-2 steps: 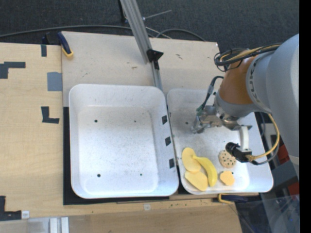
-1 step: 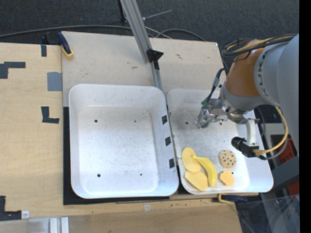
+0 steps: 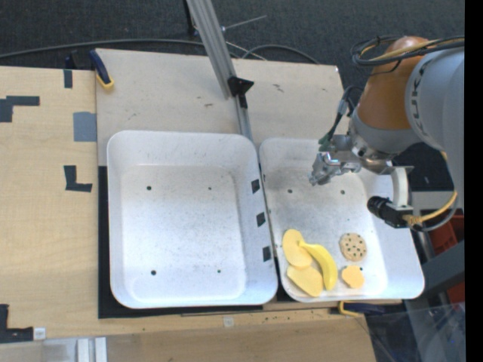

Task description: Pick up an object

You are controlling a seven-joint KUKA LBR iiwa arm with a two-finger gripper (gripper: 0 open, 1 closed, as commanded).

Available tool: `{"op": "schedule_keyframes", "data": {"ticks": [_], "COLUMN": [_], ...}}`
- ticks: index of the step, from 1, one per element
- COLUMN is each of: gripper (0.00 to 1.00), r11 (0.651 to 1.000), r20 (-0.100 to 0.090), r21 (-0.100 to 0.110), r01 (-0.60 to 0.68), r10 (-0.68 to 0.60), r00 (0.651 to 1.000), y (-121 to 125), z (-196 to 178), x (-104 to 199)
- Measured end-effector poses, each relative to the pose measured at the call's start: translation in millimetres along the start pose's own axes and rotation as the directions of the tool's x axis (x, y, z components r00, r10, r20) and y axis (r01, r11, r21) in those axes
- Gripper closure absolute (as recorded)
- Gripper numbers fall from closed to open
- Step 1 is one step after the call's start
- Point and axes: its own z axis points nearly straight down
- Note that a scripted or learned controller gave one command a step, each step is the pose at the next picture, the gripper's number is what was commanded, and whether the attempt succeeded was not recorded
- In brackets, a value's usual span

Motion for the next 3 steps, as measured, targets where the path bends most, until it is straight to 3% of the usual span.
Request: {"op": "schedule_keyframes", "data": {"ticks": [1, 2, 3], "gripper": [1.0, 1.0, 1.0], "r11": [1.0, 1.0, 1.0], "r20": [0.0, -0.002, -0.002], "r21": [-0.002, 0.004, 0.006], "r01": [0.0, 0.004, 0.005], "r10": [0.0, -0.004, -0.005], "r00": [1.0, 1.0, 1.0], "y": [1.4, 16.1, 13.9], "z": [-53.1, -46.5, -41.7], "x": [0.3, 56.3, 119.7]}}
